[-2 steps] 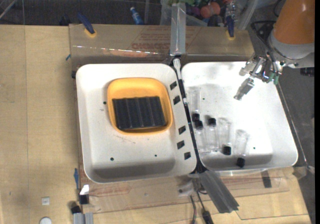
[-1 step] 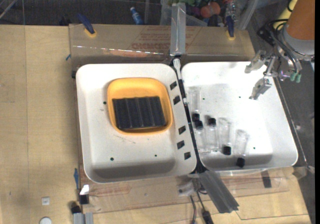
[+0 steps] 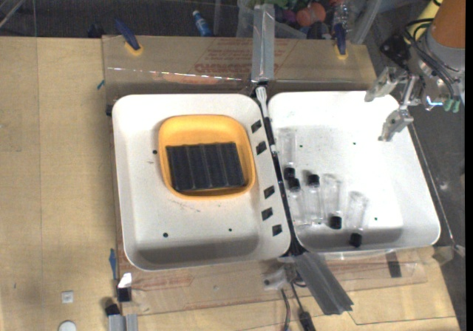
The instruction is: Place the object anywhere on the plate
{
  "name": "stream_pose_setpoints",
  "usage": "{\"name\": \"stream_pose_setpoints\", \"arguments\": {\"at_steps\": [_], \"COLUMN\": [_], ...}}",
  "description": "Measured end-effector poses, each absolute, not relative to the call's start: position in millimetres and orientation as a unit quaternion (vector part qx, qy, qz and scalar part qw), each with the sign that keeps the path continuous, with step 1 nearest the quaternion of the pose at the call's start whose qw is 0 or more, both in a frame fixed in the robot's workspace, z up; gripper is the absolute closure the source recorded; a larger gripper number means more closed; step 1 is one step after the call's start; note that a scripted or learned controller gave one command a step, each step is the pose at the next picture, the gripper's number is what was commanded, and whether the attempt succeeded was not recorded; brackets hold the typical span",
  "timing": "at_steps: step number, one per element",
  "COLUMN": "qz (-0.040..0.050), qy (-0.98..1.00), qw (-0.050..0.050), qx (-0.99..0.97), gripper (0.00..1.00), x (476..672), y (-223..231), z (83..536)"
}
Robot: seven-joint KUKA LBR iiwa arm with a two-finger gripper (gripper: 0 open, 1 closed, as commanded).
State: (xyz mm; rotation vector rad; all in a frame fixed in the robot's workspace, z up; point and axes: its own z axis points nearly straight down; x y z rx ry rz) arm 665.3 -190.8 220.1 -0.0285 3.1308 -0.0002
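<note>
- Orange plate [image 3: 206, 128] sits in the left bin [image 3: 137, 174], a little toward that bin's 12 o'clock, with rounded corners and a raised rim
- on the plate lies a dark ribbed slab [image 3: 205, 167], covering most of the plate's floor and reaching down to its 6 o'clock edge
- the right bin [image 3: 384, 141] holds a scatter of clear vials with black caps [image 3: 312, 190], gathered toward its 7 o'clock corner; some stand, some lie flat, and they are hard to tell apart against the white
- one small black cap-like piece [image 3: 354, 239] rests at the right bin's 6 o'clock rim
- a divider with black tabs [image 3: 267, 174] runs between the two bins, which touch along it
- the pincer [image 3: 393, 124] hangs over the right bin's 2 o'clock corner, metal-grey, well apart from the vials; from where I stand I cannot tell whether it is released or clenched, and nothing shows in it
- the arm [image 3: 451, 19] comes in from 3 o'clock, its orange band up at the frame's top corner
- the wooden table [image 3: 52, 174] spreads out at 9 o'clock
</note>
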Motion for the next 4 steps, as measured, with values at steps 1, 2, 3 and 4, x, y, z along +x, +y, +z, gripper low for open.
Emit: {"name": "stream_pose_setpoints", "arguments": {"at_steps": [1,2,3,4], "qz": [-0.0005,-0.0009,0.0004,0.0013], "qy": [0.988,0.956,0.895,0.787], "qw": [0.005,0.006,0.003,0.003], "qx": [-0.154,-0.295,-0.447,-0.617], "gripper": [0.00,0.00,0.00,0.00], "x": [668.6,669.3,667.7,667.5], "y": [-213,-207,-162,-174], "z": [215,230,240,210]}}
